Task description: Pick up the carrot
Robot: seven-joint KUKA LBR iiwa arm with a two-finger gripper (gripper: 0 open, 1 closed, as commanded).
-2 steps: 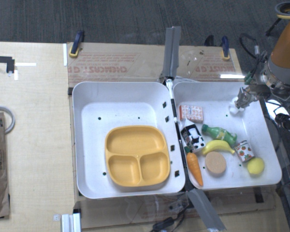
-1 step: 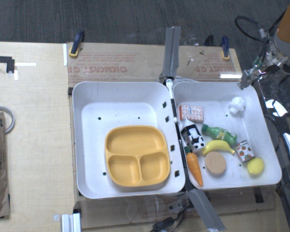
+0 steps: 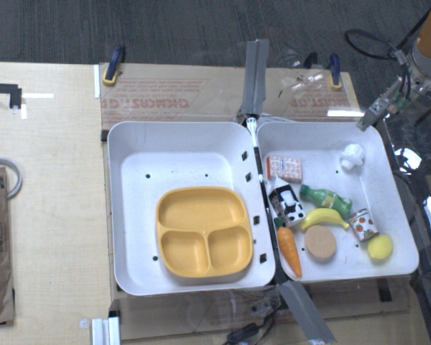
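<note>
Orange carrot (image 3: 289, 251) lies at the near left corner of the right bin (image 3: 388, 157), tip toward the front, w/ a tan round cookie (image 3: 320, 244) just beside it and a yellow lemon (image 3: 379, 246) further right. Behind those sit a banana (image 3: 325, 218), a green bottle (image 3: 325, 197) & a white ball (image 3: 352, 157); the left bin (image 3: 129, 149) holds a yellow tray (image 3: 203, 232). Far back right, the gripper (image 3: 379, 111) hangs over the bin's edge, can't tell its grip.
</note>
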